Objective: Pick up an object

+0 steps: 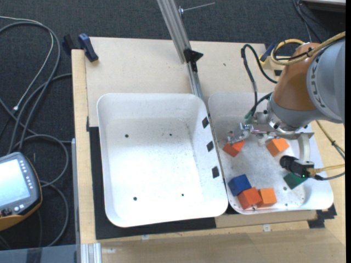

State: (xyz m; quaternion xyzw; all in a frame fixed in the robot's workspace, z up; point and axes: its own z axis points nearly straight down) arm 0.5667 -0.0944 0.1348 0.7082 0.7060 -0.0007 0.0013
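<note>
In the right bin [219, 106] my gripper [239, 137] hangs low over the left part of the floor. A red-orange block [234, 148] sits right at its tip, touching or nearly so; whether it is gripped is not visible. An orange block [278, 146] lies just to the right, under the wrist. Near the front rim are a blue block [239, 184], a red-orange block [250, 198] and an orange block [267, 196]. A green block [296, 181] lies at the right side.
The left bin [109, 106] stands beside the right one, with black clips [210, 145] along their shared wall. A slanted aluminium post [174, 23] rises behind the bins. The arm [307, 86] overhangs the right bin's back right corner.
</note>
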